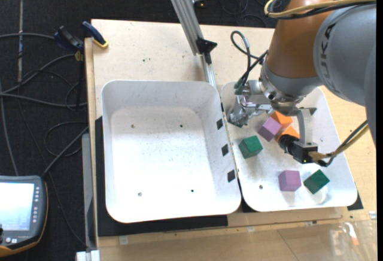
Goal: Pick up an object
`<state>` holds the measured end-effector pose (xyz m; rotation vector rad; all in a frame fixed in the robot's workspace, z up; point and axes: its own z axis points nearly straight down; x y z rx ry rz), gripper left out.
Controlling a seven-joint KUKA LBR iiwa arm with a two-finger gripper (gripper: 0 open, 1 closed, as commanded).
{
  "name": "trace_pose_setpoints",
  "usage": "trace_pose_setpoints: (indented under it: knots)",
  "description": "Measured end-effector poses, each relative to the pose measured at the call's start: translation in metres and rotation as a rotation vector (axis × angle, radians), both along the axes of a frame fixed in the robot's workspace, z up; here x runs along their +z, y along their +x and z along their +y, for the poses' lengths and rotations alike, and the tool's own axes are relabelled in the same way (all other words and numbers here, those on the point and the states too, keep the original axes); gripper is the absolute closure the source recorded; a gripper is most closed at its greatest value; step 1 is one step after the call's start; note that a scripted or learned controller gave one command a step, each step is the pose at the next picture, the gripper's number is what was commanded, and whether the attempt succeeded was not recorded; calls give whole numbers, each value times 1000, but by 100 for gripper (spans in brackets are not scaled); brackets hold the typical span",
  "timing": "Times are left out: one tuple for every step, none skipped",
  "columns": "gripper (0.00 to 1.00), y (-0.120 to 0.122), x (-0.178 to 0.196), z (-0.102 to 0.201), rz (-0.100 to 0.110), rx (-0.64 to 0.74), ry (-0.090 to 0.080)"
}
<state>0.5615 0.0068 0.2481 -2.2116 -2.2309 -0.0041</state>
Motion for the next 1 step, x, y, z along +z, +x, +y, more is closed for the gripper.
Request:
trace_pose_setpoints:
  knots:
    - [100, 10, -13, 46, 1, -1, -1]
